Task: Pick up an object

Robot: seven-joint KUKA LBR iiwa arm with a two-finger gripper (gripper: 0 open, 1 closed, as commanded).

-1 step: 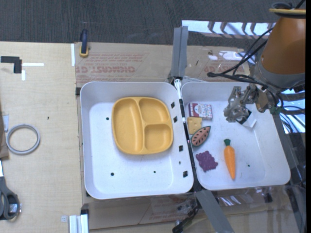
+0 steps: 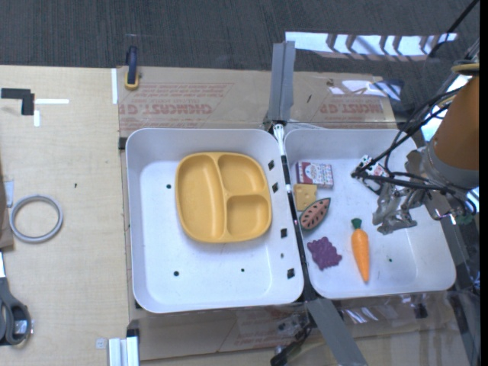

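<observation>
My fingers hang low over the right shallow white bin, just right of the orange plastic carrot with the green top, and I cannot tell whether they are spread or closed; nothing shows between them. The carrot lies lengthwise on the bin floor, tip toward the near edge. To its left sit a bumpy purple toy grape cluster, a brown oval toy with pink spots, a yellow block and a small red-and-white carton, all close to the bin's left wall. In the left white bin rests a yellow plastic plate with three compartments. On the pale wooden worktop a grey ring lies well apart.
</observation>
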